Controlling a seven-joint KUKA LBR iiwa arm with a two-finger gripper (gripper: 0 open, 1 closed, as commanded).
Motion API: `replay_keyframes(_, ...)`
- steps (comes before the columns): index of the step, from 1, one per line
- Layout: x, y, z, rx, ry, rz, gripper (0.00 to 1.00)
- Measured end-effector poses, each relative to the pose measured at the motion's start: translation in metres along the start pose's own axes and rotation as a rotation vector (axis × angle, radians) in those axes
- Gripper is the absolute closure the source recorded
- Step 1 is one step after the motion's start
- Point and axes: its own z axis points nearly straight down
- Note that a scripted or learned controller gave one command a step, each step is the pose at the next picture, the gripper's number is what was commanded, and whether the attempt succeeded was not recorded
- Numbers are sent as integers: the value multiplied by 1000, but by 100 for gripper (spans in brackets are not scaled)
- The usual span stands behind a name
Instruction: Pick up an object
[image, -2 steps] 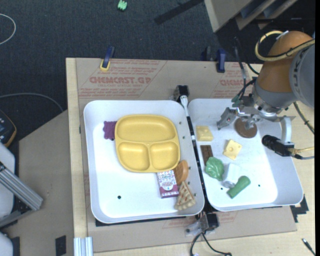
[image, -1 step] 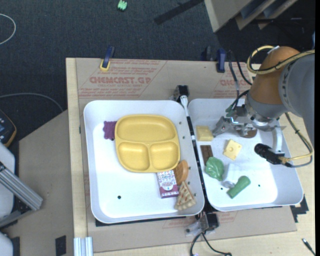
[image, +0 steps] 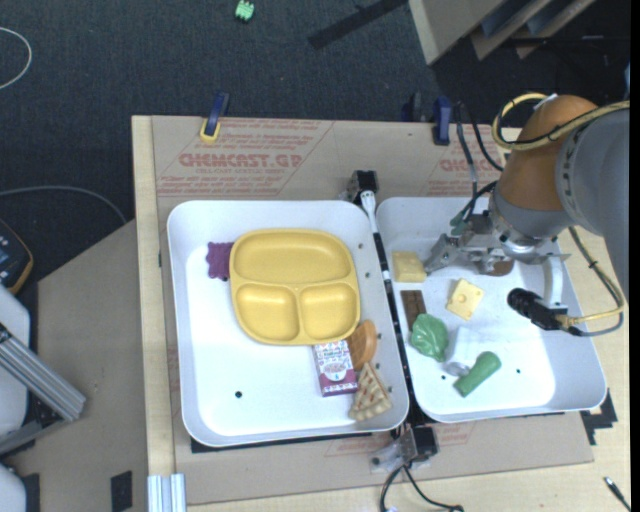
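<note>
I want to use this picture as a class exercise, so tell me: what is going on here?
A grey robot arm with an orange band reaches in from the right over the right bin. Its gripper hangs above the bin's upper part, near a yellow cheese wedge, and nothing shows between its fingers. Green toys also lie in that bin. The left bin holds a yellow divided plate, a small carton and a waffle.

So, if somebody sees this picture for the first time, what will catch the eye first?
Probably the yellow tray, which fills the upper part of the left bin. Next, the arm with its orange band, reaching in over the right bin from the right. Below it lie small toy foods, such as a cheese wedge and a green leaf.
</note>
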Motion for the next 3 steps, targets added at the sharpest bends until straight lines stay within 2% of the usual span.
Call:
replay_keyframes(1, 0, 1, -11, -4, 0, 1, 100)
replay_keyframes(3, -13, -5, -109, -12, -4, 0, 100)
